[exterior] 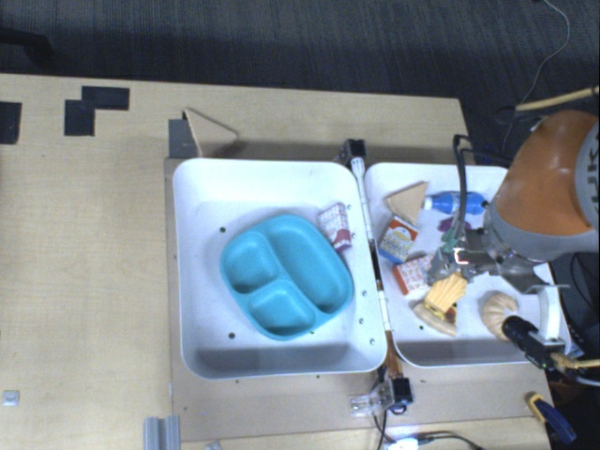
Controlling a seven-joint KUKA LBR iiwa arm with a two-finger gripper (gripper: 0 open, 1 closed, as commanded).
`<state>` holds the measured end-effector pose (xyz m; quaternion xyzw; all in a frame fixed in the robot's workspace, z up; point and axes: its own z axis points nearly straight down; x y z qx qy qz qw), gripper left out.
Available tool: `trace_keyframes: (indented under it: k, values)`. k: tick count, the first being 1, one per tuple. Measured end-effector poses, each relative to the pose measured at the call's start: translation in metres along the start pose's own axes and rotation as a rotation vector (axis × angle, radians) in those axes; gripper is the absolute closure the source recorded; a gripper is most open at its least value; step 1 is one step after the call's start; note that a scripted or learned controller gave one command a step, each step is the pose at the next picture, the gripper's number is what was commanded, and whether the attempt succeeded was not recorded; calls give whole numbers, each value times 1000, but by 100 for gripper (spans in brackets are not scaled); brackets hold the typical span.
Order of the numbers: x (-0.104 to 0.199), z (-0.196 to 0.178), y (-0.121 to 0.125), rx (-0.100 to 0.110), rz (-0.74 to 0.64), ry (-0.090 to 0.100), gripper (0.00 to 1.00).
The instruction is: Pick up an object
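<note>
Over the right bin [412, 356], the jaws [454, 257] hover above a yellow corn toy [444, 293]; their state is unclear.

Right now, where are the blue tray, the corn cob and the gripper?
blue tray [286, 275]: camera view, on its centre divider.
corn cob [445, 293]: camera view, middle of the kernels.
gripper [457, 254]: camera view, at its tip.

Right bin crowded, left bin roomier

A blue tray [286, 275] fills the left bin's [202, 345] middle; packets, corn [445, 293] and a bottle [457, 202] crowd the right bin [469, 356].
</note>
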<state>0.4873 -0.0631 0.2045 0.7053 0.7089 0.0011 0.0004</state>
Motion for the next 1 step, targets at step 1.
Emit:
trace_keyframes:
  k: [1]
  values:
    - [63,16,48,1,-1,0,100]
